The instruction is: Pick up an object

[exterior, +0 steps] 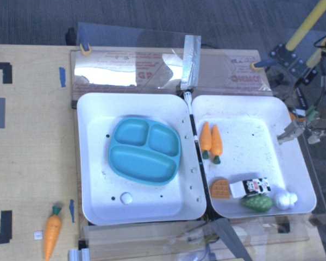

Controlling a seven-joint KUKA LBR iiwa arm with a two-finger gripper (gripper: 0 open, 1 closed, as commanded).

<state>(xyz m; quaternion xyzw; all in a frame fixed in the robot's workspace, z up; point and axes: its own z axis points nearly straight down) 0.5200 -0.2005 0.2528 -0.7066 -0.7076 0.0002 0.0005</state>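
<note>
Two shallow white bins sit side by side on the bench. The left white bin (92, 145) holds a blue plastic plate with three parts (145, 151) and a small white round disc (126, 198) near its front edge.

The right white bin (250, 118) holds the toys. Two orange toy carrots (211, 140) lie side by side, touching, close to the wall between the bins. Near the front edge lie an orange waffle-shaped toy (220, 188), a small white box with black marks (250, 187), a green bumpy oval toy (257, 203) and a white round toy (286, 200). The green toy touches the box.

The grey gripper (301, 129) is at the right edge of the right bin, well apart from the toys. I cannot tell how wide it is. No toy is in it.

Another orange toy carrot with a green top (52, 231) lies on the wooden bench (27, 162), left of the bins.
</note>
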